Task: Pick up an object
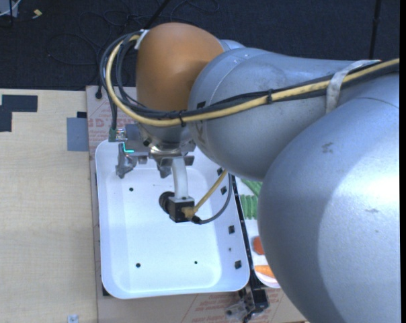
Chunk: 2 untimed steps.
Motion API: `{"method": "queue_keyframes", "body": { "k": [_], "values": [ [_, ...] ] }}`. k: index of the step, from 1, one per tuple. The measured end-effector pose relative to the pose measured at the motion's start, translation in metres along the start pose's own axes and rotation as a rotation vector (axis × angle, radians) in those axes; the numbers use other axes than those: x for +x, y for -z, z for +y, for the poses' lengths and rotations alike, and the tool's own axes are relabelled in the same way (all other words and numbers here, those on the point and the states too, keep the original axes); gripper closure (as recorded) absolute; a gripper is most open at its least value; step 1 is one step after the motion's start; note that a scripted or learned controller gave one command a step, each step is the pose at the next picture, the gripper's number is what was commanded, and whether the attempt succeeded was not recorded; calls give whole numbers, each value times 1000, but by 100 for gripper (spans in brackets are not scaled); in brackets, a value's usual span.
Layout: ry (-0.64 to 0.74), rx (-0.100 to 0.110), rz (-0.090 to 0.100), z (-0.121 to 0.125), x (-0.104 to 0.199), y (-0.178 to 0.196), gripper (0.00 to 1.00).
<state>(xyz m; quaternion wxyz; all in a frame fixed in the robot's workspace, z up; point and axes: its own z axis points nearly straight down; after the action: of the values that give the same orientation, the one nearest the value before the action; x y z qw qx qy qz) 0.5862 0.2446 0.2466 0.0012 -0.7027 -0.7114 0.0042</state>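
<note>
Camera view, and the arm (310, 147) sweeps in from 3 o'clock, its bulk lying across most of the right bin (252, 226). The gripper (144, 168) hangs over the left bin (122, 247), up at that bin's 12 o'clock end, and its two fingers look spread wide, with bare white floor showing between them, so it is carrying nothing. By my reading this is the search-and-approach step: no grasp made yet, and the floor under the gripper offers nothing to close on. The candidates sit off toward 3 to 4 o'clock from the gripper, in the narrow strip of the right bin that peeks out beside the arm: a green thing (251, 206) and, below it toward 5 o'clock, an orange-red thing (259, 246). Both are partly hidden by the arm, so shape and kind are hard to call; the green one looks dull and the orange-red one bright and smooth-edged. The next move, I'd say, calls for crossing the divider to the right bin, centring over one of them and coming down with the fingers wide apart.
</note>
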Motion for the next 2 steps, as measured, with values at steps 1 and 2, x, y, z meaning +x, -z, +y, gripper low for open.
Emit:
{"method": "queue_keyframes", "body": {
  "k": [1, 2],
  "values": [
    [6, 2, -2, 0, 0, 10, 100],
    [9, 3, -2, -1, 1, 9, 0]
  ]
}}
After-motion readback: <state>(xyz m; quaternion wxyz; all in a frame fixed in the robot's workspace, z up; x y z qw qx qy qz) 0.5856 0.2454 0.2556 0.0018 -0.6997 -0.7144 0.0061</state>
